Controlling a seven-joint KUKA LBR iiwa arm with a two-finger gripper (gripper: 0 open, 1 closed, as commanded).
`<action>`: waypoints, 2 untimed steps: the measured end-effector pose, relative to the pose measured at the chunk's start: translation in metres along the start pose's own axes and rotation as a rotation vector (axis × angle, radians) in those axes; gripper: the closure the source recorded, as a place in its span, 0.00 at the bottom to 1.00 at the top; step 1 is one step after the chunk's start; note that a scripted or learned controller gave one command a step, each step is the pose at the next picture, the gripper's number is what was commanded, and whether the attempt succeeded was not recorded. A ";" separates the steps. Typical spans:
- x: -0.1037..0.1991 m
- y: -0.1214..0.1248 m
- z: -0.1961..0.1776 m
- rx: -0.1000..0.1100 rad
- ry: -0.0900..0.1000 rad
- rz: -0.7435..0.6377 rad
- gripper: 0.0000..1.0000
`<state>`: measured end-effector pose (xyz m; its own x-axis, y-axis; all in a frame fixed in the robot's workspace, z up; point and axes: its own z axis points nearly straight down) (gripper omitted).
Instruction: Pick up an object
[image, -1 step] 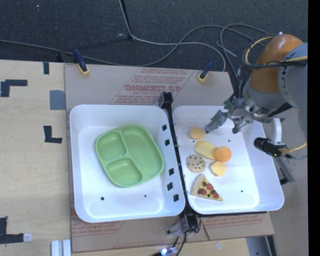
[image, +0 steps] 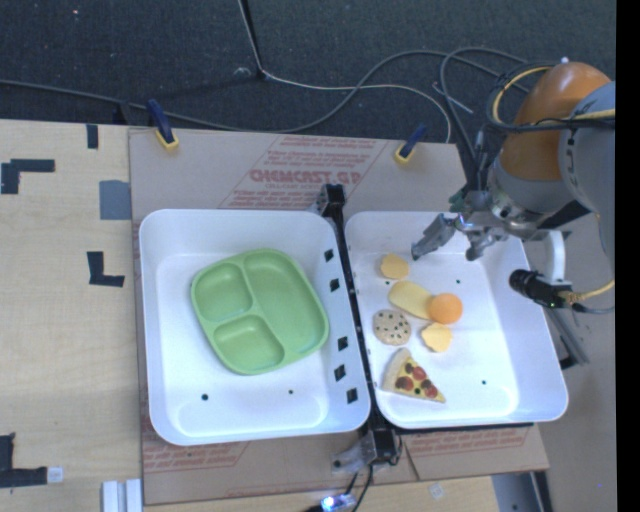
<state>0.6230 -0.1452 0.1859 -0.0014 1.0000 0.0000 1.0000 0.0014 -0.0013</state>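
Note:
Several toy foods lie in the right bin (image: 520, 395): a small yellow round piece (image: 394, 267), a pale yellow oblong piece (image: 409, 298), an orange ball (image: 446, 308), a chocolate-chip cookie (image: 391, 326), a small yellow-orange chunk (image: 437, 338) and a pizza slice (image: 412, 378). My gripper (image: 455, 241) hangs over the back of the right bin, above and right of the small yellow round piece. Its two fingers are spread apart with nothing between them.
The left bin (image: 170, 400) holds a green divided plate (image: 258, 309). Black clips run along the divider (image: 340, 290) between the bins. Cables trail across the dark floor behind the bench. A black fitting (image: 535, 286) sticks out over the right bin's right rim.

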 end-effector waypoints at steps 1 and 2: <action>0.008 0.005 0.058 0.005 -0.001 0.000 0.00; 0.008 0.005 0.103 -0.001 -0.003 -0.001 0.00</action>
<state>0.6282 -0.1372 0.0828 -0.0022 1.0000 -0.0027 1.0000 0.0022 0.0000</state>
